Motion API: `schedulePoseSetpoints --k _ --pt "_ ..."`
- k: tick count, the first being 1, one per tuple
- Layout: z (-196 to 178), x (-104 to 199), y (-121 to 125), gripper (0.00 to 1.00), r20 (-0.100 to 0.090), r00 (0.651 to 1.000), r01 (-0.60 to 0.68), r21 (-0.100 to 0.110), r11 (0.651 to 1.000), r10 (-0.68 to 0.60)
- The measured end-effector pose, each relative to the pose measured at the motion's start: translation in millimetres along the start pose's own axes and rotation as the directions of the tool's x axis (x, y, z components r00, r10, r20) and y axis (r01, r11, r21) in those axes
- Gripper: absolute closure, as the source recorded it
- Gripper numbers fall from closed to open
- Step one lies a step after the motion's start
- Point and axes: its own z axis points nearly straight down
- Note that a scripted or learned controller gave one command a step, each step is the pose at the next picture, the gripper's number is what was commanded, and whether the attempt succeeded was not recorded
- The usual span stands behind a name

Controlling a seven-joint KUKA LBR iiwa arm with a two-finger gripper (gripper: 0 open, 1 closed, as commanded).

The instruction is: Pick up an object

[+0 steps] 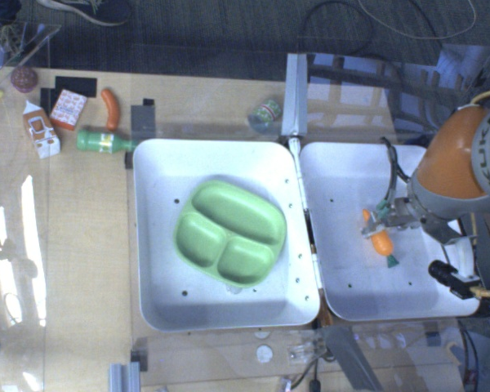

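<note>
Fingers [381, 221] are low in the right shallow white bin [351, 292], touching a small orange toy carrot [381, 244]; whether closed on it cannot be determined. A green sectioned plastic tray [231, 232] lies in the left white bin [159, 300].

A green sectioned tray [230, 232] lies in the left bin [151, 219]; a green bottle [102, 142] rests on the bench [57, 251].

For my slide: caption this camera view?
Gripper poised at toy carrot in right bin; green tray in left bin.
</note>
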Motion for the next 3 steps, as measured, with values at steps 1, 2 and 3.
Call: schedulePoseSetpoints --k 1,2,3 --pt "-84.5 99.4 21.0 1.00 -0.002 0.999 -0.039 0.010 0.999 0.039" --pt "-170.7 51.6 1.2 1.00 0.002 0.997 0.081 0.004 0.997 -0.081" --pt "-132.8 49.1 11.7 1.00 -0.002 1.000 -0.012 0.015 1.000 0.012"
